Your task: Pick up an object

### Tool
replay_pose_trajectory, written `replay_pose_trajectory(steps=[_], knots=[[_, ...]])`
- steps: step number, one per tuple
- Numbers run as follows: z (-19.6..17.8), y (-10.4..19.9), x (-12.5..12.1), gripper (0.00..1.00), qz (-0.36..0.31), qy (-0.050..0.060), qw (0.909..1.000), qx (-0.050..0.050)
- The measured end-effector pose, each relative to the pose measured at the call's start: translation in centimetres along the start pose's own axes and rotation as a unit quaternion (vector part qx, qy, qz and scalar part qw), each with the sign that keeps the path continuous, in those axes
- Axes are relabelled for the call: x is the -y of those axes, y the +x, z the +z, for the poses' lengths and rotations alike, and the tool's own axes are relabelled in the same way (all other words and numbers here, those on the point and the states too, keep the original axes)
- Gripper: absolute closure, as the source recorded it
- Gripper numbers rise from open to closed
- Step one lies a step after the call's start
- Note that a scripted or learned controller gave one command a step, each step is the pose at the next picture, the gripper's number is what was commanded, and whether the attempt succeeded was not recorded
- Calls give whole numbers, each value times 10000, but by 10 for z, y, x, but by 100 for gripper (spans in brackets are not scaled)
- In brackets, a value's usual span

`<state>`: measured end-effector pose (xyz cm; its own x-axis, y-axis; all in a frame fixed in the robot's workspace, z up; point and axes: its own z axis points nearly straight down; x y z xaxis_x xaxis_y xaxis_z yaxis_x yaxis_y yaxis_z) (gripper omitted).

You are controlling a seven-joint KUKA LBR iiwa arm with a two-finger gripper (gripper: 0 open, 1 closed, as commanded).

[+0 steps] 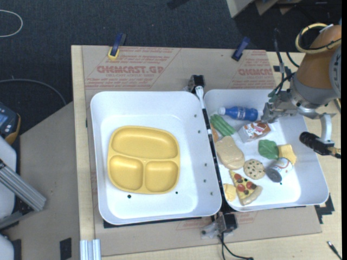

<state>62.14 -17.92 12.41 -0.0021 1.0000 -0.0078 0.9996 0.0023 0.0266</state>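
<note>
The right bin [312,191] holds several toy foods. A blue bottle [239,113] lies at its back, with a green pod [222,127] and a small red-and-white packet [255,130] near it. Further forward are a tan bread piece [230,152], a cookie [254,169], a pizza slice [245,188], a green leaf [268,148] and a yellow cheese block [287,154]. My gripper [270,112] hangs low over the bin's back right, just right of the bottle and above the packet. Nothing shows in its grasp.
The left bin [103,112] carries a yellow divided plate [144,158]. A small silver and red item [275,175] lies near the cheese. The arm's orange band [320,53] and cables rise at the right. Blue clamps [116,45] hold the cardboard at the back.
</note>
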Motion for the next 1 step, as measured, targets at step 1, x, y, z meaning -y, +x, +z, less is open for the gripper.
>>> replay_pose_trajectory(steps=[1], knots=[[-47,2,5,100,7,100,9999,-25]])
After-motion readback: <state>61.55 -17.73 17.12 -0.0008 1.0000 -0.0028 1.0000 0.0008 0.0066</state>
